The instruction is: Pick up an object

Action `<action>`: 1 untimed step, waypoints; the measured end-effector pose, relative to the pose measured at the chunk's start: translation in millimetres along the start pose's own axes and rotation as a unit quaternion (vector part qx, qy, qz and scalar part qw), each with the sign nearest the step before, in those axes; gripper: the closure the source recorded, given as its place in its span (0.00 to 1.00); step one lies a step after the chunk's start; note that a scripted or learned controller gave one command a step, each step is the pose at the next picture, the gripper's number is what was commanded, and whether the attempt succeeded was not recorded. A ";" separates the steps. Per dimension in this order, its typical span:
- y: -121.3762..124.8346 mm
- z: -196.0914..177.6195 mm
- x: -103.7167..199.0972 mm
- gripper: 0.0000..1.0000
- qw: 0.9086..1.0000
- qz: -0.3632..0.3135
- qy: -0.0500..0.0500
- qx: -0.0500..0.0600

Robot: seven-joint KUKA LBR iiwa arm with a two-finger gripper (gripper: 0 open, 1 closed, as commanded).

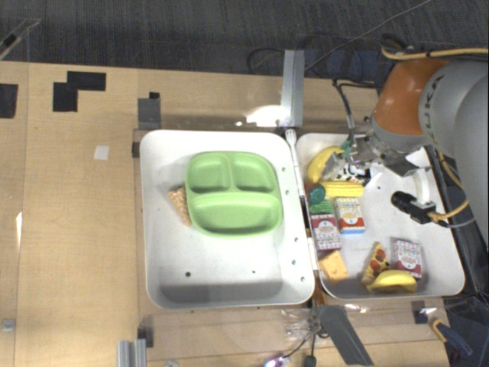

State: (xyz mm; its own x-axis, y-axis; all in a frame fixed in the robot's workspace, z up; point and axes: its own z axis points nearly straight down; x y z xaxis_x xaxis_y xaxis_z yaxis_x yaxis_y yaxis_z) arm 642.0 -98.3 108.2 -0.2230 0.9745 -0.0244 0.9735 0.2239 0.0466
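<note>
Pretty clearly a robotics lab is being looked at here — two white bins (153, 228) are being held in metal brackets (293, 82) on a wooden bench (69, 228), cables (359, 52) are being trailed over dark carpet (153, 14), and toy food is being used.

Divided tray (231, 193) in left bin (160, 228); food items in right bin (447, 270).

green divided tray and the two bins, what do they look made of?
Green tray: looks like moulded plastic, matte, with an even colour and soft rounded compartment edges. Left bin and right bin: probably white plastic or coated sheet, smooth and slightly glossy; a bright glare patch sits on the left bin's far rim and soft shading runs across its floor. Which of the two cannot be settled from this view.
</note>
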 end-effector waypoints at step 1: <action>-18.0 -1.5 3.4 0.00 1.000 0.005 0.000 -0.004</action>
State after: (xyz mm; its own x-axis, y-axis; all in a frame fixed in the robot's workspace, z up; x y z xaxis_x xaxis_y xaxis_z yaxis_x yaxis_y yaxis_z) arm 623.6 -99.0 108.7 -0.2124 0.9769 -0.0232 0.9754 0.2134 0.0557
